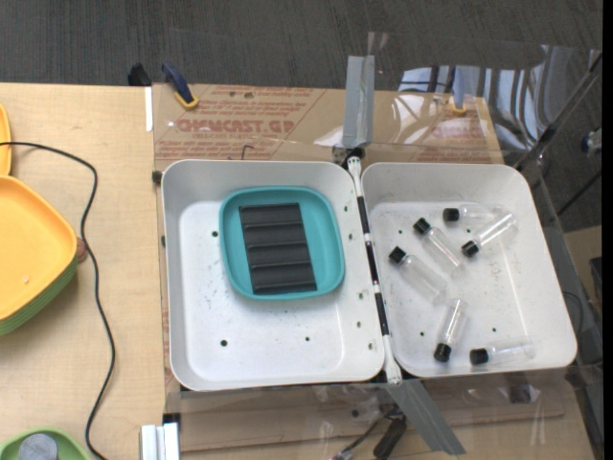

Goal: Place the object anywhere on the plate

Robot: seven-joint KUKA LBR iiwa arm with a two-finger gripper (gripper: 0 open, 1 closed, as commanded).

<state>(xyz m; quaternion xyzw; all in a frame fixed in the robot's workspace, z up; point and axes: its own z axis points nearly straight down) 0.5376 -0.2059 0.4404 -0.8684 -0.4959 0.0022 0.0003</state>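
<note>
Vials [439, 247], clear tubes with black caps, lie scattered in the right bin [536, 257]; six can be counted, all on their sides, none touching the teal plate [328, 247]. Two lie in the far part of the bin, one short vial [458, 216] near the far wall and a longer one [487, 234] just right of it, slanted. Two more lie toward the bin's left side, and two in the near part: one upright-slanted vial [448, 330] and one [500, 355] along the near wall. The plate, a rounded teal rectangle, sits in the far-centre of the left bin [192, 333] and carries a dark ribbed insert [277, 247]; nothing else rests on it. A divider [369, 257] where the bin rims meet separates the two bins. On the bench [96, 353] to the left stand stacked yellow dishes [29, 247] and a black cable [96, 286], well apart from the bins. Gripper state cannot be told from this view. Judged from the layout, the task has not begun: no vial has been lifted, and the whole sequence of grasp, carry across the divider, and release over the plate remains.
</note>
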